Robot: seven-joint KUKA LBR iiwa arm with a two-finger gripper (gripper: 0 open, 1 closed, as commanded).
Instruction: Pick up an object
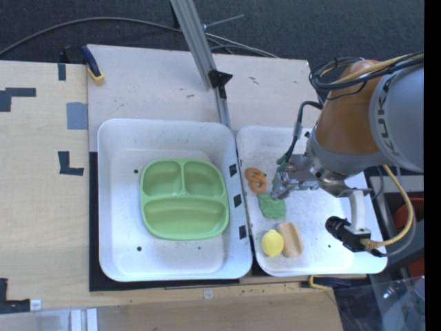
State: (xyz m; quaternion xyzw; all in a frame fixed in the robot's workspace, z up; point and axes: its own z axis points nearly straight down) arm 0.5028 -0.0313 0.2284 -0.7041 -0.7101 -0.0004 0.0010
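On the table, the left shallow white bin [110, 185] holds a light green plastic divided plate [184, 198] near its middle. In the right shallow white bin [313, 257], the claw [279, 192] hangs just above a green leafy toy [273, 207], with an orange pretzel-shaped toy [255, 178] beside it. A yellow lemon toy [273, 243] touches a tan hot-dog bun toy [291, 239] near the front edge.

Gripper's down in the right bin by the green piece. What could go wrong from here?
1. The gripper sits at the top edge of the green piece, so an off-centre close may just nudge it.
2. The pretzel lies right beside it and could get clipped or dragged.
3. The lemon and hot dog touch each other just below; a shoved piece may disturb them.
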